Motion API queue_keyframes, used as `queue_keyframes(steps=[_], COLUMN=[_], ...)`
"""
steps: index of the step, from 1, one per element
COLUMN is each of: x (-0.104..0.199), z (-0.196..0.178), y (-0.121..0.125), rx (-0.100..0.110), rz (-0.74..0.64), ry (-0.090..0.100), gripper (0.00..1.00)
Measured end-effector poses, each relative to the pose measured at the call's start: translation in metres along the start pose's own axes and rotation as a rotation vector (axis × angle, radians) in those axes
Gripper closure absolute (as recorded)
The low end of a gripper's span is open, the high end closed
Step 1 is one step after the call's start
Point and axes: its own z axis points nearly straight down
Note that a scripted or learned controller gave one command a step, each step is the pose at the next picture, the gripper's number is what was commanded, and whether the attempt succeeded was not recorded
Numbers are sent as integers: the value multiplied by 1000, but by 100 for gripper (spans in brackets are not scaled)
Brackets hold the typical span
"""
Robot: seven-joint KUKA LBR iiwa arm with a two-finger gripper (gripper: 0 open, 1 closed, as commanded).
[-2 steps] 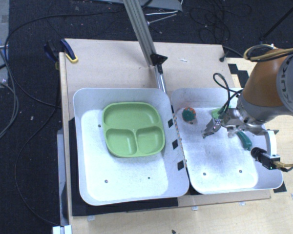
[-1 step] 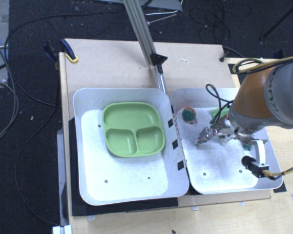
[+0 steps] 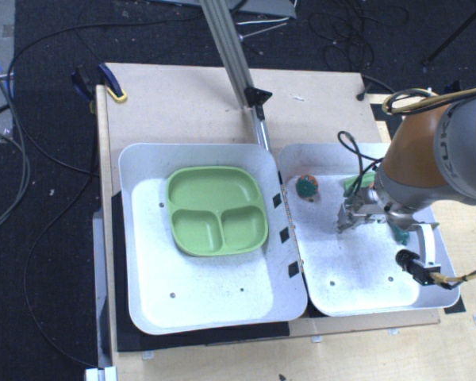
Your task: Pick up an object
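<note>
Two white bins are sitting side by side on the bench; the left bin (image 3: 143, 292) is holding a green three-compartment plate (image 3: 217, 210), lying flat toward its upper half. The right bin (image 3: 357, 288) is holding the candidate objects: a small round toy, teal with a reddish top (image 3: 306, 186), lying near the upper left of that bin, and something bright green (image 3: 357, 183) peeking out from behind the wrist — too hidden to name. A teal bit (image 3: 401, 233) is also showing under the arm on the right, possibly another object.

The arm (image 3: 428, 153) is reaching in from the right, with the gripper (image 3: 351, 217) hanging low over the middle of the right bin, beside the green thing and well right of the round toy. Fingers are too small and blurred here — I cannot tell whether they are spread or closed, and nothing is visibly sitting between them.

Progress, as a judgement: the approach is looking done or nearly so, but no grasp is showing. The round toy is lying untouched on the bin floor, apart from the gripper. Closing on an object and lifting it clear of the bin are both remaining, so the task is looking early to mid stage, with nothing picked up yet.
</note>
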Motion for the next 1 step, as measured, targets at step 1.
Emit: queue_keyframes(steps=[1], x=[-6], z=[-61], y=[-3], rx=[-4], rz=[0], ry=[-1], gripper=[100])
